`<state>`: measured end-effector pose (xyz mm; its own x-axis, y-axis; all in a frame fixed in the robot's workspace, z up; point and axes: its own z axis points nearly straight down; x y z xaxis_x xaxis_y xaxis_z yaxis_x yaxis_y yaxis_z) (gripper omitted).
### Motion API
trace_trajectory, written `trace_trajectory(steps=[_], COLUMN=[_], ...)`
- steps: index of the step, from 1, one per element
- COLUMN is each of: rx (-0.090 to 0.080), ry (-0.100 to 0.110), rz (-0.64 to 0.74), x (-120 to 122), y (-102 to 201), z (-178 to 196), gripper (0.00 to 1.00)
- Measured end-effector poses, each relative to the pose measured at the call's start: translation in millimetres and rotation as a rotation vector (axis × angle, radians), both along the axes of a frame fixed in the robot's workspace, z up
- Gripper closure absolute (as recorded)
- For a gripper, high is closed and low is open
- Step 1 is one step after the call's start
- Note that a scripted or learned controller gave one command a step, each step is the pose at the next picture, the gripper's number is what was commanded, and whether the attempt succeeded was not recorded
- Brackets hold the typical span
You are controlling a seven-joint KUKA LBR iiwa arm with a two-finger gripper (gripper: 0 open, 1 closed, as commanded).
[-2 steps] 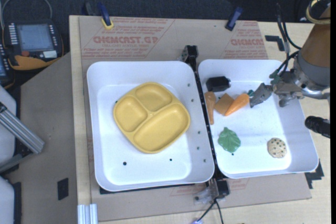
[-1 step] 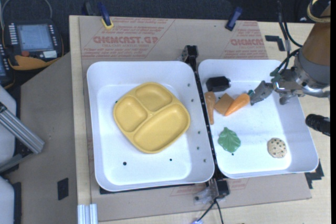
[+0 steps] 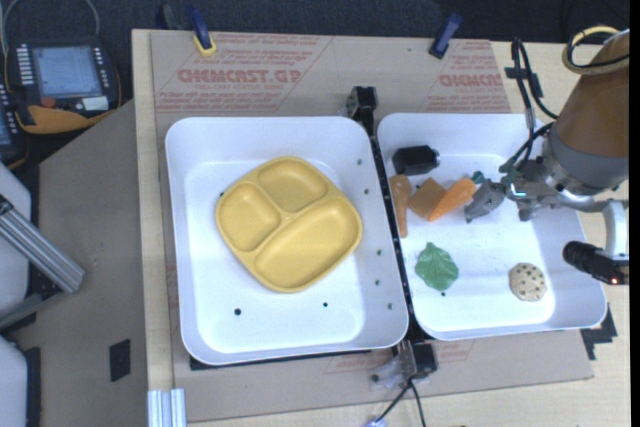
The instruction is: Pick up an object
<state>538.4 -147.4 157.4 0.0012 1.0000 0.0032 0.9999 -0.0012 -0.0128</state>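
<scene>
The right bin (image 3: 560,310) holds a black block (image 3: 414,158), an orange wedge (image 3: 428,200), an orange carrot-shaped piece (image 3: 458,194), a thin orange stick (image 3: 401,203), a green leaf (image 3: 436,266) and a speckled cookie (image 3: 527,281). My gripper (image 3: 480,195) hangs low over this bin, just right of the carrot piece's tip. Its fingers are open and hold nothing. The grey and orange arm (image 3: 595,130) comes in from the right.
The left bin (image 3: 200,315) holds a yellow divided plate (image 3: 290,223). Black clamps sit between the bins at the back (image 3: 361,101) and the front (image 3: 420,358). A teach pendant (image 3: 62,80) lies off the bench at the far left.
</scene>
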Motion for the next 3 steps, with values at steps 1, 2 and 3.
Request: trace_trajectory(steps=[1, 2, 3], rx=[0.001, -0.001, 0.000], ry=[0.001, -0.007, -0.008], rz=[0.000, 0.001, 0.001], x=[-8.7, -8.8, -7.8], y=[1.8, 1.9, 2.1], z=[-65.3, -74.6, -66.5], gripper=[0.00, 0.00, 1.00])
